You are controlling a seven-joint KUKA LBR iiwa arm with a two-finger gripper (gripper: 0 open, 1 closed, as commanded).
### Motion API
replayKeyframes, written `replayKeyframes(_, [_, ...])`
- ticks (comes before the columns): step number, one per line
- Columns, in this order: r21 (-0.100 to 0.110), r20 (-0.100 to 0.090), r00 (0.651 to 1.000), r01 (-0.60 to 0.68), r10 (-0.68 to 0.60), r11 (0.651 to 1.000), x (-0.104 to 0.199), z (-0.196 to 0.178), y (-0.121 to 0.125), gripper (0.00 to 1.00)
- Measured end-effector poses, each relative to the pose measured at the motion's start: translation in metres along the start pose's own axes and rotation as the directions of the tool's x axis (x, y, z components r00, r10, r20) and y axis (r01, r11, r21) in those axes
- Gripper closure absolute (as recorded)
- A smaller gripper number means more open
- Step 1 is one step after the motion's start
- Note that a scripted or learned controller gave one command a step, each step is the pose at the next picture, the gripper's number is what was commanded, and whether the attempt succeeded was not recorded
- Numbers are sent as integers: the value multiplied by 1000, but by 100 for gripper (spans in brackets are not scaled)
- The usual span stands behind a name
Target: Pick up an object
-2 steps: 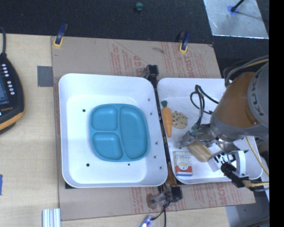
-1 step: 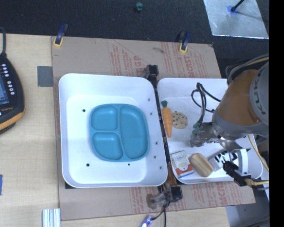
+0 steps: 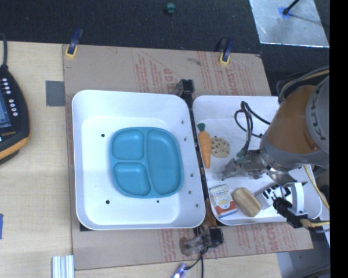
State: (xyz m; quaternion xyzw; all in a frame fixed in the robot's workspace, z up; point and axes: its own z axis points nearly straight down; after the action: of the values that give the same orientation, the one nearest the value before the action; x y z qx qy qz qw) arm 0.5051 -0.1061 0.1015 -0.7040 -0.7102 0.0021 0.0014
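One camera looks down from above at a slant, far enough to take in the bench (image 3: 35,172) and both white bins (image 3: 87,213); the arm (image 3: 296,126) enters from the right.

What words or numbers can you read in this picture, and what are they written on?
No text here can be read.
Cardboard sheet: red printing along its edges, too blurred to read.
Small carton in the right bin: printed label, too small to read.
Handheld controller at the left: lit screen and buttons, too small to read.
Blue tray, carrot, cookie: no writing.
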Motion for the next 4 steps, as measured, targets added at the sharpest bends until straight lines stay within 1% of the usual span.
replayKeyframes(1, [-2, -2, 1000, -6, 6, 1000, -15, 9, 66, 0])
replayKeyframes(2, [-7, 3, 1000, -7, 7, 1000, 8, 7, 112, 0])
replayKeyframes(3, [-4, 4, 1000, -7, 7, 1000, 9, 8, 135, 0])
replayKeyframes(4, [-3, -1, 1000, -3, 3, 1000, 11, 9, 151, 0])
